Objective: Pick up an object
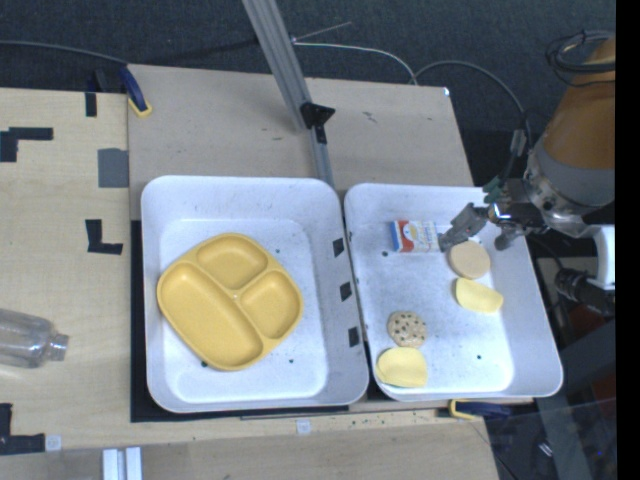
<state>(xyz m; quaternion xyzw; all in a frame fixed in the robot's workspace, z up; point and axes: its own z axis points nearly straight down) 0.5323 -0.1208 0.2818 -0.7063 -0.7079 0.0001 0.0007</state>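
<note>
Nothing is lifted yet: your gripper [482,225] hovers with jaws spread and empty above the right bin [530,368], just beside the round beige piece [469,261]. You have the descent, closing and lift left.

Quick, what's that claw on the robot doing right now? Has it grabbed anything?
Gripper: open, holding nothing, fingers spread above the round beige piece in the right bin.

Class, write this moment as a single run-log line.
gripper: open, above right bin far edge | nearest: round tan piece | held: nothing | yellow tray: left bin
</note>
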